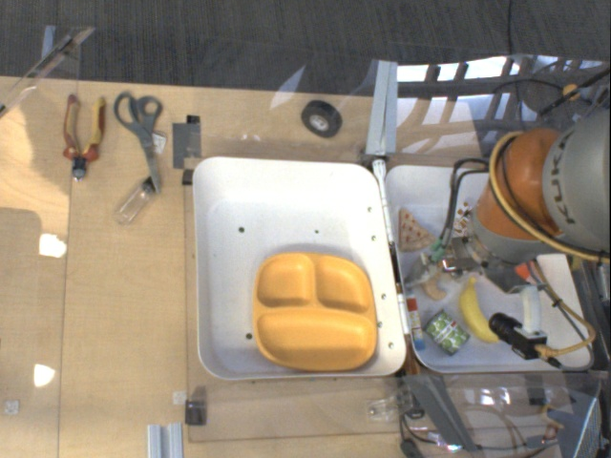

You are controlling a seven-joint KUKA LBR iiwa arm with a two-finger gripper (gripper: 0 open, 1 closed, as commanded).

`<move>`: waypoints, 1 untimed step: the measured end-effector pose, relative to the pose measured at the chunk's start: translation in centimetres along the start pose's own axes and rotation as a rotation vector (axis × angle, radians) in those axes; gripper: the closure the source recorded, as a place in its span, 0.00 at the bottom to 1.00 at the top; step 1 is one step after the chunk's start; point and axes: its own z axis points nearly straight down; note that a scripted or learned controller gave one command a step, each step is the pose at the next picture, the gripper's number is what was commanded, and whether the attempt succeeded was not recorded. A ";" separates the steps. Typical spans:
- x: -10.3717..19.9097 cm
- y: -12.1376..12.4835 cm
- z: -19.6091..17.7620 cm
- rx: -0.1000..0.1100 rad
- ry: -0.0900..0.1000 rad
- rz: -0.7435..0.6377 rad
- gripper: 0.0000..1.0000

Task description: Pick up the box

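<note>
You have the box (445, 332), small and green, lying in the right bin (422, 176) near its lower edge, at the lower right of the frame. A banana (474, 311) lies just to the right of it, close beside it; whether the two touch is hard to say. The arm (549, 194) comes in from the right edge and bends down over that bin, and the gripper (447, 258) sits above the box in the frame, apart from it, with nothing you can see held. Whether the jaws are spread or pressed together you cannot tell, since wires and small parts clutter that spot. A pizza slice (412, 227) lies in the bin's upper left corner, up and left of the gripper. In the left bin (205, 256) you see a yellow tray (315, 310) with three hollows, resting toward the lower right. On the surface (115, 303) along the upper left of the frame lie red-handled pliers (81, 136) and scissors (143, 132), and a roll of black tape (322, 117) lies above the left bin.
</note>
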 end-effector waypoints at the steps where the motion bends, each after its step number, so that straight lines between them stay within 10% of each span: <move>1: 0.3 -4.2 1.4 -0.021 -0.007 -0.034 0.00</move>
